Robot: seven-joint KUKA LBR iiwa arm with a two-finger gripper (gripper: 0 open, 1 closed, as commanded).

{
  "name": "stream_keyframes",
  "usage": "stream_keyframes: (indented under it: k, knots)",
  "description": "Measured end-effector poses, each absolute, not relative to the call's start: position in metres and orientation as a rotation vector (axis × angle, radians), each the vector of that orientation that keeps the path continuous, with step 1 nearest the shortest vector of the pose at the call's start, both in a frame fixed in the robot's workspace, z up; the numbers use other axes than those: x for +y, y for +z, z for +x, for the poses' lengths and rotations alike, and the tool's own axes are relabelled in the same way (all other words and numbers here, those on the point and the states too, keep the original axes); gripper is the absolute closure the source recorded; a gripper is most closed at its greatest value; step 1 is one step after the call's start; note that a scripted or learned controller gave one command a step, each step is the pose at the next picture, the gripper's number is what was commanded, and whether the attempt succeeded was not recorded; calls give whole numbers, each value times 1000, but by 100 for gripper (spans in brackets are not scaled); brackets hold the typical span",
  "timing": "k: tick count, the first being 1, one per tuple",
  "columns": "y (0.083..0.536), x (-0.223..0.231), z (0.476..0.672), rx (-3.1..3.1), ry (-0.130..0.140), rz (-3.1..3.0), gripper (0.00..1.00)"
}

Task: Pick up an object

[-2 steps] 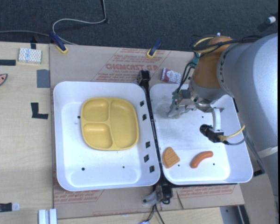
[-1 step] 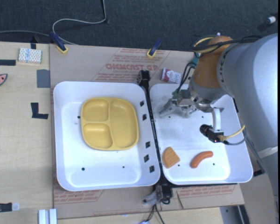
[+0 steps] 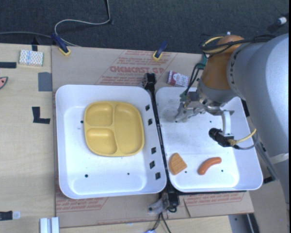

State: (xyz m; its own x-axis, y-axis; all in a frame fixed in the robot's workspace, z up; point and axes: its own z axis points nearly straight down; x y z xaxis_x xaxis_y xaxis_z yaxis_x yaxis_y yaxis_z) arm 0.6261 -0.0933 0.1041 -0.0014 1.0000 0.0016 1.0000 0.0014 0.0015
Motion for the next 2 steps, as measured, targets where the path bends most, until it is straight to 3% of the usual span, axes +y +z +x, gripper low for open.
stream_keyframes:
  k: [1, 2]
  knots:
    - [104, -93, 626, -2223, -3, -2220, 0]
    - [85, -94, 669, -2225, -2, -2219, 0]
